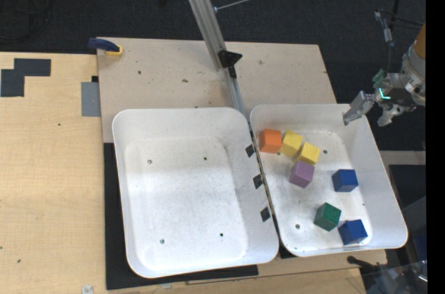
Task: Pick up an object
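- Above the right bin's far corner, the tool point(368, 110) hangs spread wide, nothing in it.
- Risk: orange cube point(270, 140) and yellow cubes point(292, 144) touch; fingers could jam.

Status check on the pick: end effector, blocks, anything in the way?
End effector open, holding nothing, above right bin's far right rim. Seven small blocks untouched in that bin; nearest is the blue cube. Nothing blocks the path.
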Robot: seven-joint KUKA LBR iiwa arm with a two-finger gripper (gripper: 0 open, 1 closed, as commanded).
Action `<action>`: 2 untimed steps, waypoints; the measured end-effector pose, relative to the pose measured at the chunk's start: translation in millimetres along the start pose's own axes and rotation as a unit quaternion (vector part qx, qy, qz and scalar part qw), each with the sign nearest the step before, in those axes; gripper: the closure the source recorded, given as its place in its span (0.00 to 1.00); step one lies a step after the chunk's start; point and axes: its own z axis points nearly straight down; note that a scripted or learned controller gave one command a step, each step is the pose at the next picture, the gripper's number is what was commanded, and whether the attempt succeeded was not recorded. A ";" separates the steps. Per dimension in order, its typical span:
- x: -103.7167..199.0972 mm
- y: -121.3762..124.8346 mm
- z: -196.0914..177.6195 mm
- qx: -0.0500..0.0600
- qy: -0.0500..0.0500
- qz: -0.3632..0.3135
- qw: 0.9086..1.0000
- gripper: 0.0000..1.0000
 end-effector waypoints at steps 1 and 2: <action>0.4 0.9 -2.4 -0.002 -0.001 -0.002 1.000 0.00; 5.1 1.0 62.1 0.001 0.000 0.000 1.000 0.00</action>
